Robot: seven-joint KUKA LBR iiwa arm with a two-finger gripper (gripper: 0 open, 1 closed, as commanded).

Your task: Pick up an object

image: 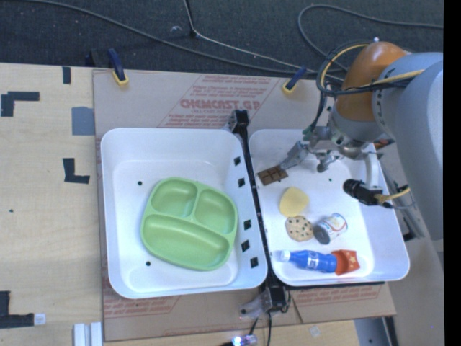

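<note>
Chocolate bar [272, 176] lies flat at gripper's [311, 157] 8 o'clock, jaws spread and holding nothing; fingers could skid off it or hit the bin [392, 262] floor.

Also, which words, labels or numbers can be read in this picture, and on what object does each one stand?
"CHEMCAST GP": red print on the brown board behind the bins; the smaller red lines around it are too blurred to read.
Blue bottle: label unreadable.
Small can: label unreadable.
</note>
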